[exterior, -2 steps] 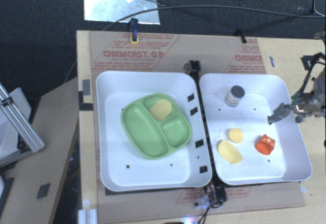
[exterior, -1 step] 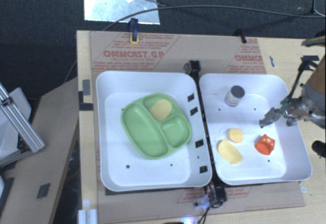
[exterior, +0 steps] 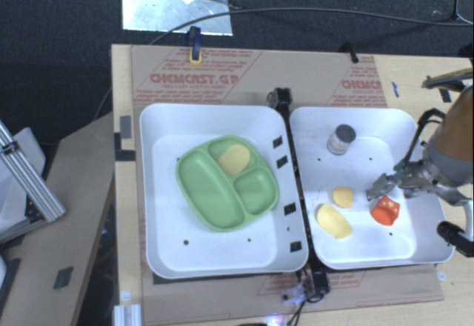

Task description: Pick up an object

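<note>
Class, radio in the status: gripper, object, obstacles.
Gripper low in right bin. Orange object just beside it, not gripped. Yellow pieces and can sit apart.

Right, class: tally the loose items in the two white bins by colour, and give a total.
Yellow: 3, one in the green divided plate, two in the right bin
Green: 1, the plate
Orange-red: 1, by the gripper
Silver-grey: 1, the can
Total: 6
</note>
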### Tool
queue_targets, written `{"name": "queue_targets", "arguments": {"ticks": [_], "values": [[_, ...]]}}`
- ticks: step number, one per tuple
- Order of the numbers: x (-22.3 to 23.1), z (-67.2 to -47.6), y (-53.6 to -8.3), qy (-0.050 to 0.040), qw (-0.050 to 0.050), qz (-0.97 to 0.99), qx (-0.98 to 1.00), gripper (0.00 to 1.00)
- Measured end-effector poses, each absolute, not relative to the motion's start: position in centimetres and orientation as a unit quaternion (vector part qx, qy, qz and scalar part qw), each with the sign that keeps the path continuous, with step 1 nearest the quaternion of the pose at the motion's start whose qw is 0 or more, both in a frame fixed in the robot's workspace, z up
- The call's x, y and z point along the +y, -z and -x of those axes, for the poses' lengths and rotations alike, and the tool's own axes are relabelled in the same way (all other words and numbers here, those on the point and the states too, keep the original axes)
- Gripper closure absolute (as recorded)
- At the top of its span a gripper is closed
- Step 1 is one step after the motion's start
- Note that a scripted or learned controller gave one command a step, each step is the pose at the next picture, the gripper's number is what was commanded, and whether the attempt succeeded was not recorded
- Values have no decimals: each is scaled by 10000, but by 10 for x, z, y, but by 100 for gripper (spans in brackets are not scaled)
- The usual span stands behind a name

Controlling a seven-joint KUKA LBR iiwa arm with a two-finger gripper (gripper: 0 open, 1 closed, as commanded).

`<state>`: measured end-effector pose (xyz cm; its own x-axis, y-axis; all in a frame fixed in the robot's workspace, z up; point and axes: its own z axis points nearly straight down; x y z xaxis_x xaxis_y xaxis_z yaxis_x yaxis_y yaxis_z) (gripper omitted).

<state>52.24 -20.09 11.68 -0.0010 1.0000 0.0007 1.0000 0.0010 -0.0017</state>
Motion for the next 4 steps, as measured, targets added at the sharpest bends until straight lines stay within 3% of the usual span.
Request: {"name": "queue_targets", "arguments": {"ticks": [1, 3, 4], "values": [[-202, -524, -130, 5, -21, 7067, -7075, 100], [-192, -529, -235, 14, -30, 7053, -7089, 100], [-144, -543, -243, 12, -14, 7042, -7100, 100]]}}
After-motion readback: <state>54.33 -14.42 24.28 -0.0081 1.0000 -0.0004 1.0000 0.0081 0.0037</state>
